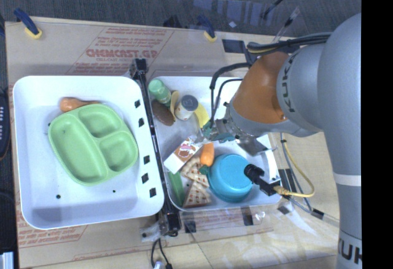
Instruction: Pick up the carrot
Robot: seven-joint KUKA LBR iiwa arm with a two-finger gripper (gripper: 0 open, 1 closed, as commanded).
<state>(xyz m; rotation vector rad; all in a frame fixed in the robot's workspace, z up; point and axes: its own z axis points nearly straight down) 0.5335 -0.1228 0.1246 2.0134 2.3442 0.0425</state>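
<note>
Nearest the camera, in the right bin (175,134), two tan waffle-patterned wedges (196,185) lie against the near wall with a slim green piece (177,185) at their left. Just beside them to the right sits a round blue pot (230,177).

The carrot (207,154) lies a little farther in, a short orange piece. It sits close against the pot's far-left rim and just right of a small printed box (184,152). The end effector (212,132) hangs right at the carrot's far end, carried by the grey arm with its orange band (261,93) coming in from the right. The carrot is not seen clasped in it, and whether the end effector is open or closed cannot be told from this angle.

Beyond it, toward the bin's far wall, stands a cluster: a yellow banana-like piece (201,115), a small jar with a grey lid (187,105), a dark brown lump (164,113) and a green bottle (159,91).

In the left bin (37,157) a green divided plate (92,142) lies tilted. An orange-brown toy (75,104) touches its far rim.

Farthest back, a cardboard sheet with red print (110,46) covers the tabletop (307,212), and blue clamps (27,25) grip its far edge.
</note>
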